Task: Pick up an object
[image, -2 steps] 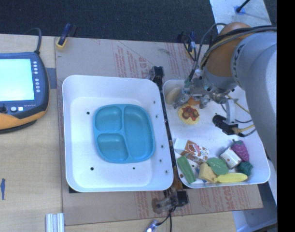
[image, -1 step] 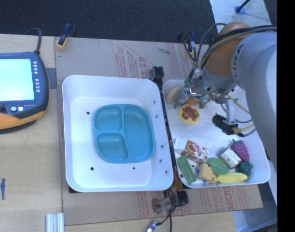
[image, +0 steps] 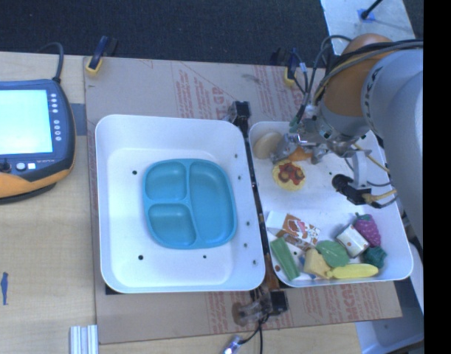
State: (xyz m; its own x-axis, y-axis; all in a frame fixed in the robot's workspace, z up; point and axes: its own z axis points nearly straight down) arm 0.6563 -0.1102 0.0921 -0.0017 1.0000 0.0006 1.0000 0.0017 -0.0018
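Camera view: gripper, aperture indeterminable, hovers just above a round yellow toy pizza with red topping.

Strong, even overhead light falling on my bench. White bins blowing out, wall detail washing away. Pendant screen glaring near pure white. My arm casting soft shadow into right bin. Small items reading soft, slightly blurred. Dark floor staying underexposed.

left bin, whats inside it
The left bin holds one thing: a blue divided plate with three compartments, lying flat near its middle. The bin floor beneath the plate is covered, so anything under it cannot be seen.
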